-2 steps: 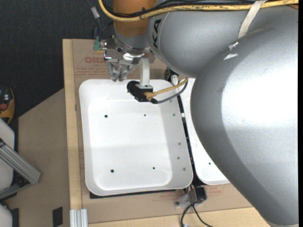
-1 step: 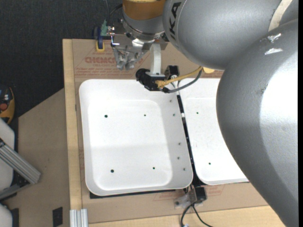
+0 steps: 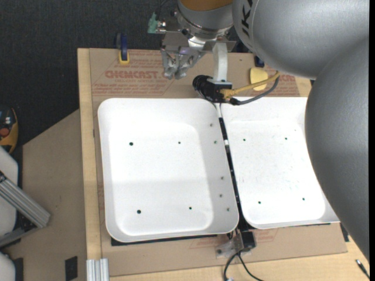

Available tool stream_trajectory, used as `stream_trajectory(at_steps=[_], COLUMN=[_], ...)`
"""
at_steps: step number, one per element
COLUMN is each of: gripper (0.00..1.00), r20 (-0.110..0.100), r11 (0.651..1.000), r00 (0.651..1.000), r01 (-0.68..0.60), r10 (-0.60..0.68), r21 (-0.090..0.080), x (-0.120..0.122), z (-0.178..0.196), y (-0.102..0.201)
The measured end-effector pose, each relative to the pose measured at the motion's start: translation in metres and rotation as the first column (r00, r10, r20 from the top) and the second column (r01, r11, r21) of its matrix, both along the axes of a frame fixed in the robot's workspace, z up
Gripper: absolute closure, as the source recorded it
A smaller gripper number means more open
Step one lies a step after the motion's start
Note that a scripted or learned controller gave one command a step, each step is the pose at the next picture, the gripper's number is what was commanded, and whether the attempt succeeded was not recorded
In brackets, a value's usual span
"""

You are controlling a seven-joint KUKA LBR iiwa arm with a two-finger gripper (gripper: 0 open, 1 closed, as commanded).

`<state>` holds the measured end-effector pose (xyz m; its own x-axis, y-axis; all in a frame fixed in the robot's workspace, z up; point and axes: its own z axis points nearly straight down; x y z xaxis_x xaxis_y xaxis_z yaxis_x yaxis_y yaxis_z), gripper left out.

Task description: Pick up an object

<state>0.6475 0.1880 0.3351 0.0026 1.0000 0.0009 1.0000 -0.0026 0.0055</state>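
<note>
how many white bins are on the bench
2. One shallow white plastic bin sits on the view's left; a second shallow white plastic bin lies beside it on the right, partly hidden by the grey arm.

left bin (image 3: 117, 157) floor open, arm (image 3: 328, 98) overhanging right bin (image 3: 275, 174)

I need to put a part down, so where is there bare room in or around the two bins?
The left bin has an open white floor between its rims, and so does the visible part of the right bin. It is crowded at the back: the gripper and a black cable fitting sit over the cardboard there.
</note>
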Motion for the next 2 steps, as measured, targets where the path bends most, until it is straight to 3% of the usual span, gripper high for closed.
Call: stream_trajectory(at_steps=[1, 2], gripper=[1.00, 1.00], r20=[-0.014, -0.002], r11=[1.000, 1.000], r00=[1.000, 1.000], r01=[-0.006, -0.004], r10=[0.006, 0.004], r21=[-0.002, 0.001], x=[-0.004, -0.019], z=[-0.083, -0.042], y=[0.038, 0.036])
